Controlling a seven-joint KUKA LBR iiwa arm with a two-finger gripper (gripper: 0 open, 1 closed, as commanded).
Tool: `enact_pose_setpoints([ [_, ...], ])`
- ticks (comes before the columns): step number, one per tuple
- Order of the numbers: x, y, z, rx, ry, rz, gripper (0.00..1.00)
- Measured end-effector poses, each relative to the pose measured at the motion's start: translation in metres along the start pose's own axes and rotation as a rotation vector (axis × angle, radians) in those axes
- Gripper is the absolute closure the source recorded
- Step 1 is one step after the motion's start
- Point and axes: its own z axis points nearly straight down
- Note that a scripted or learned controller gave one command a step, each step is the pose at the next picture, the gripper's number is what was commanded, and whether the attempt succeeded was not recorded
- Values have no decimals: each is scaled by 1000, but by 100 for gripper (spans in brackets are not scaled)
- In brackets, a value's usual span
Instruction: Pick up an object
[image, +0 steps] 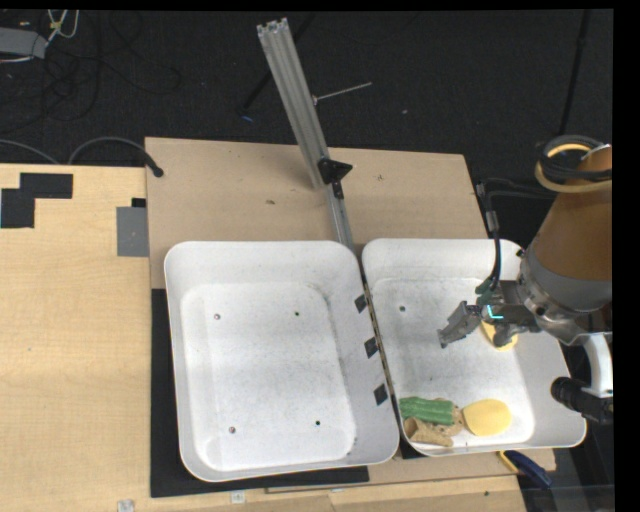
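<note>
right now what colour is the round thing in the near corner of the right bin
Yellow: the round object shows best in the camera view, beside a green item.

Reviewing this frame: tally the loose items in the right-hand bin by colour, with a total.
Green: 1, the green item at the near edge.
Tan: 1, the tan piece beside it.
Yellow: 2, the yellow round item and a yellow item by the gripper.
Total: 4

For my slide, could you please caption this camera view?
The tool hovers over the right bin, away from the green item.
</note>
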Motion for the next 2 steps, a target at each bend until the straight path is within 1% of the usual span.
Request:
enact_pose_setpoints([
  [1, -2, 0, -1, -4, -1, 5, 0],
  [2, -6, -9, 50, 1, 0, 2, 0],
])
